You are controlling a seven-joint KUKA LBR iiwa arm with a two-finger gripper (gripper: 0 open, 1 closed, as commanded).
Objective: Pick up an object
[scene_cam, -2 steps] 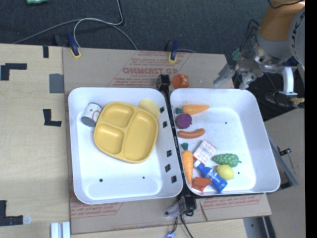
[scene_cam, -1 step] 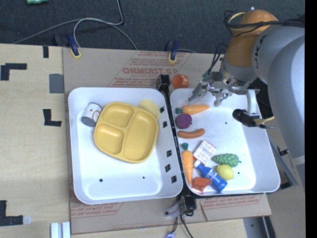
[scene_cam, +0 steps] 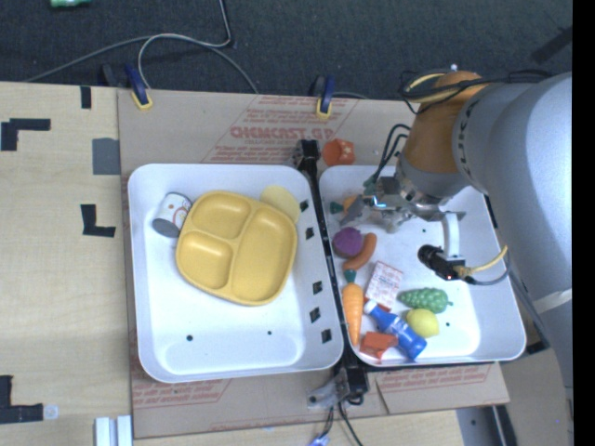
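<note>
Both of my bins are white, the left one carrying a yellow divided plate and a white cup with red and grey markings. In the right bin I see a purple ball, an orange carrot, green grapes, a yellow lemon, a blue piece and a white packet printed red. My arm is grey with an orange band.

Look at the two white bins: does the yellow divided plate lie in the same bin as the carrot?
No: the yellow divided plate lies in the left bin, while the carrot lies in the right bin.
</note>
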